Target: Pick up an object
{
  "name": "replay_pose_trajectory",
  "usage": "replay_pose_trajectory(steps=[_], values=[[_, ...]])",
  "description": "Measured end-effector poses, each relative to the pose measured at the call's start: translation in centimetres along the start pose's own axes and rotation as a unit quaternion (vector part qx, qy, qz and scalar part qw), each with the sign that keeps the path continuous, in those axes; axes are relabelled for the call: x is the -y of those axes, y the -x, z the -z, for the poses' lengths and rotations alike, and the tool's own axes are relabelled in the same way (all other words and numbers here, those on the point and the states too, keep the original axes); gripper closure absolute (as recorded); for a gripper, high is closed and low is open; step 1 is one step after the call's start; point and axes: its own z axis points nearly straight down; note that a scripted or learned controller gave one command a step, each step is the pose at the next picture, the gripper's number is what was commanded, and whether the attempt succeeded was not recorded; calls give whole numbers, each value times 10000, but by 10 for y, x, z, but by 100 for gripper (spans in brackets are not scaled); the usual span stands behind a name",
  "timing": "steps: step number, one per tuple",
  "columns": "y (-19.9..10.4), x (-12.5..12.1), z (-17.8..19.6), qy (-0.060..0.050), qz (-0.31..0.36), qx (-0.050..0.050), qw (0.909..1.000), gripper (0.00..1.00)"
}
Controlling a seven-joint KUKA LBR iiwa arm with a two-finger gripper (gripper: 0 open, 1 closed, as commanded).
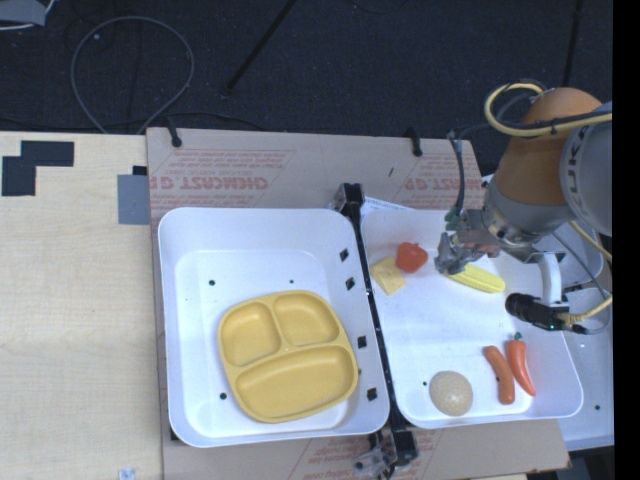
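Right bin [420, 313]: gripper [455, 258] hovering at the left end of the yellow corn cob [478, 279], finger state impossible to tell. Red tomato [411, 257] and yellow block [388, 275] lying left of the cob; two carrots [509, 367] and beige ball [451, 392] lying below it.

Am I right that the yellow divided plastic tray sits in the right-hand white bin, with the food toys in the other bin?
Not quite. The camera view shows the yellow divided plastic tray in the left-hand white bin; the food toys, such as the red tomato-like toy, lie in the right-hand white bin.
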Motion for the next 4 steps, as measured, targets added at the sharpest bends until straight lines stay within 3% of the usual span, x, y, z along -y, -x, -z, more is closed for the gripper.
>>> replay_pose_trajectory(steps=[2,4], values=[[1,-2,88,-6,35,-4,10000,100],[-98,16,62,-42,50,-15,10000,100]])
